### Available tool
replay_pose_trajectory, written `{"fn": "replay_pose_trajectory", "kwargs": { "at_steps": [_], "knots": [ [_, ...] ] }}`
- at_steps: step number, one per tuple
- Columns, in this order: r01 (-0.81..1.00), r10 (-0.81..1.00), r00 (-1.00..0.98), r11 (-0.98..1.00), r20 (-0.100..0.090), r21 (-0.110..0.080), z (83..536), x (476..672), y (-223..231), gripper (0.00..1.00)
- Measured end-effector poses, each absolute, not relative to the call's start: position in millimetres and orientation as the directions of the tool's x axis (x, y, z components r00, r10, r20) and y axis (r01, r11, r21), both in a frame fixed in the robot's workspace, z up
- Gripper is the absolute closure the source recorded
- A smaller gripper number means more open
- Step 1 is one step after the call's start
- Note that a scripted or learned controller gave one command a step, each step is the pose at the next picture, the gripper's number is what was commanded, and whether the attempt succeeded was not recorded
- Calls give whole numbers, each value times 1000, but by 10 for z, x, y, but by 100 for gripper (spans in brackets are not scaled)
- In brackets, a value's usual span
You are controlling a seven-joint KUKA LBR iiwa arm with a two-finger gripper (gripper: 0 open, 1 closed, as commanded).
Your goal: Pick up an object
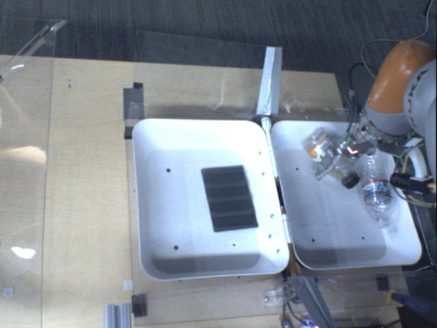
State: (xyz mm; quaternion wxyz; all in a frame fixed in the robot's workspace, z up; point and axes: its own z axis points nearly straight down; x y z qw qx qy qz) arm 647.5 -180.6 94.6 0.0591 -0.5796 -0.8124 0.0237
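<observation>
In the right bin [334, 227] a clear plastic bottle [377, 191] with a blue label lies on its side near the right wall. A small crumpled clear piece with an orange spot [315, 144] rests at the bin's back left. My gripper [336, 166] hangs low over this bin, just right of and below the crumpled piece and left of the bottle. A small dark round part [350, 180] shows at its lower end. A black ribbed rectangular pad [229, 197] lies flat in the middle of the left bin [147, 203].
The grey arm with its orange band [396, 77] enters over the right bin's back right corner. Cables [416, 183] run beside the right wall. A metal post [270, 80] stands behind the seam between the bins.
</observation>
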Motion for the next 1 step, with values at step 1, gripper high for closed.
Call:
{"fn": "replay_pose_trajectory", "kwargs": {
  "at_steps": [1],
  "knots": [
    [983, 984, -179, 180, 11, -44, 1666, 6574, -1025, 100]
  ]
}}
